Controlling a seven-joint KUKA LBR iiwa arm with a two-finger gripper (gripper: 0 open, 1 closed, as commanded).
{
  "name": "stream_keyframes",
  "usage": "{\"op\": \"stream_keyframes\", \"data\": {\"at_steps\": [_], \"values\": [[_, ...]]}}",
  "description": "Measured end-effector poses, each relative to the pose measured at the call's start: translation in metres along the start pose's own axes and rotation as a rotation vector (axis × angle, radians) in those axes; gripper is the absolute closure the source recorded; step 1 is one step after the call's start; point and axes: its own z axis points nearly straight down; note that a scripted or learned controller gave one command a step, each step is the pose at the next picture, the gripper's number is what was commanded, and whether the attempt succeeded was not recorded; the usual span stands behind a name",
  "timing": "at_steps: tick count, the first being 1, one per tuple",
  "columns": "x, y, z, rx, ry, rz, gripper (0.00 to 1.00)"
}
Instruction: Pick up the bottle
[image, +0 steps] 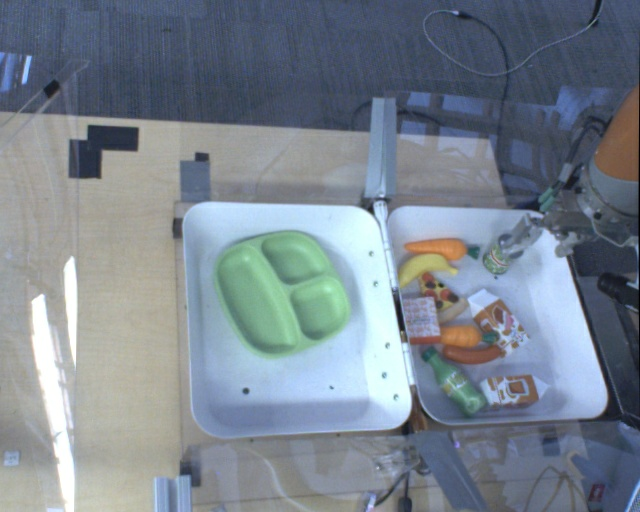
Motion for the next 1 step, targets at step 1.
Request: {"op": "stream_keyframes", "data": {"at_steps": [1], "values": [[-0.0045, -0.0727, 0.0650, -0.010, -0.003, -0.028, 0.00]]}}
